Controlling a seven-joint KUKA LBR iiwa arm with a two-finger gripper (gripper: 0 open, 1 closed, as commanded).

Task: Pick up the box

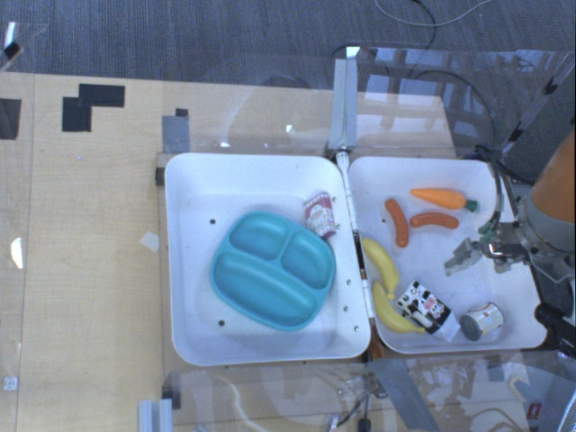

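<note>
The box (423, 307) is small, with a black-and-white pattern. It lies near the front of the right bin (423, 171), resting against the lower banana (389, 306). My gripper (463, 255) hovers over the right side of that bin, up and to the right of the box and apart from it. Its fingers are open and point left, with nothing between them.
The right bin also holds a carrot (439, 198), two sausages (397, 221) (434, 220), a second banana (381, 261) and a small can (483, 320) just right of the box. A blue divided plate (273, 269) and a red packet (319, 214) lie in the left bin (193, 241).
</note>
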